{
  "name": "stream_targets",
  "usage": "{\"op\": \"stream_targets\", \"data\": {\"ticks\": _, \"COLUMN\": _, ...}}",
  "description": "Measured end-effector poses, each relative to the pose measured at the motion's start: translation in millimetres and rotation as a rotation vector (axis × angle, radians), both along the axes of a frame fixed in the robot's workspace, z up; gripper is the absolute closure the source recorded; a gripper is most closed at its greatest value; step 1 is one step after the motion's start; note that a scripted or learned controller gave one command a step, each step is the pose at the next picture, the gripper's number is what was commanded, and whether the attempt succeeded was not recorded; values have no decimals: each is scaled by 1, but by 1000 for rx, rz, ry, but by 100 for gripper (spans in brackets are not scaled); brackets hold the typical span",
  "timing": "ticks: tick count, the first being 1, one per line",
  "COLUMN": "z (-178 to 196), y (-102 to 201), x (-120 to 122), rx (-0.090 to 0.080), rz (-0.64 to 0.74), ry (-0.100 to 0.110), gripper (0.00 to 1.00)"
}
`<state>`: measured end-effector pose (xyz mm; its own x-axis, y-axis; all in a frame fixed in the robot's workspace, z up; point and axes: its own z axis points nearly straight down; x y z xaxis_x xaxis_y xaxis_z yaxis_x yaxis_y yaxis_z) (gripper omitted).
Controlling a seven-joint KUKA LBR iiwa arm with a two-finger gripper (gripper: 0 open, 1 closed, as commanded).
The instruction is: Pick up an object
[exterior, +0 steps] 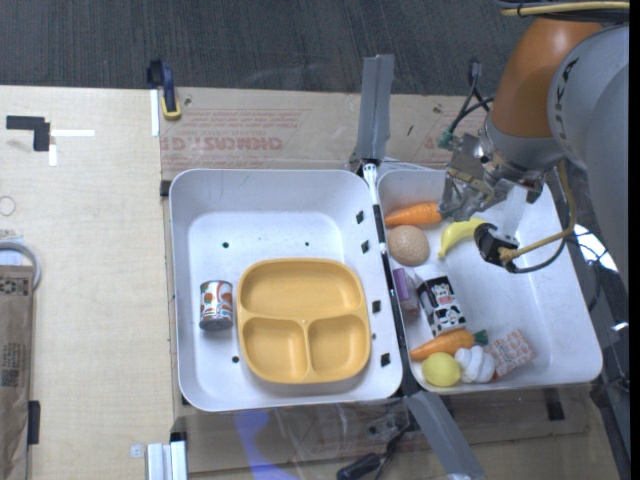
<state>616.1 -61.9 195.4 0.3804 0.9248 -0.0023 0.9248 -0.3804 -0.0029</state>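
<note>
My gripper [462,200] hangs over the back of the right bin [560,318], just above a yellow banana [458,236] and at the right end of an orange carrot [413,214]. A beige egg-shaped object [407,245] lies left of the banana. Toward the front of this bin lie a cow-patterned carton [440,305], a purple item [403,288], a second carrot [442,344], a lemon [441,370], a white bulb [478,365] and a pink packet [510,348]. I see nothing held.
The left bin [200,228] holds a yellow divided plate [303,320] and a small can [215,305] lying left of it. A grey divider [375,118] stands between the bins at the back. The arm's cable [530,251] loops over the right bin.
</note>
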Motion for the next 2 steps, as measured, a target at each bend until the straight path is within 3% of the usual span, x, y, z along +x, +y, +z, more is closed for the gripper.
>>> {"op": "stream_targets", "data": {"ticks": 1, "z": -87, "y": -43, "x": -23, "rx": 1, "rz": 123, "ry": 1, "gripper": 100}}
{"op": "stream_targets", "data": {"ticks": 2, "z": -5, "y": 1, "x": -5, "rx": -1, "rz": -257, "ry": -1, "gripper": 100}}
